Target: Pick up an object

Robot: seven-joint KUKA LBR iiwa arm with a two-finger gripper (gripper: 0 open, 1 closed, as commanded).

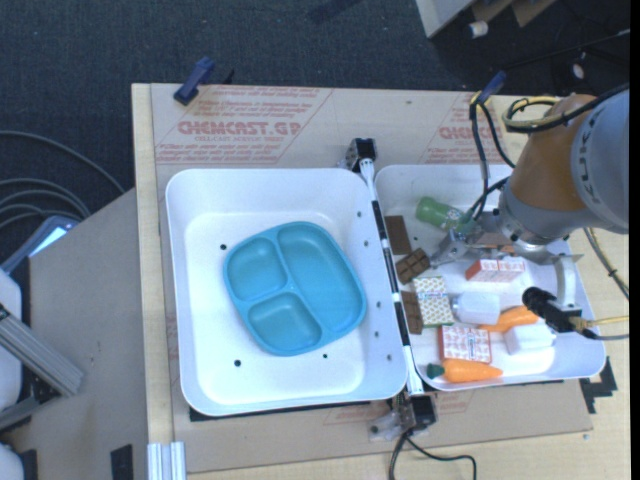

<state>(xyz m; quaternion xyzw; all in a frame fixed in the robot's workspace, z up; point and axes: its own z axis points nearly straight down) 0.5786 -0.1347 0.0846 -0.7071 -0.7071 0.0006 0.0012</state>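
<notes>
With the gripper low over the right bin beside the green object, its grip state cannot be told, so the arm should centre on one item before lifting.

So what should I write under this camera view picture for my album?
Robot arm reaching over the right bin of toy food, with a blue divided plate in the left bin.

Two white bins side by side on bench. Blue divided plate in left bin. Right bin cluttered: green bottle, brown bars, patterned boxes, orange carrots near front edge. Arm reaching in from right, gripper low, just beside the bottle.
</notes>
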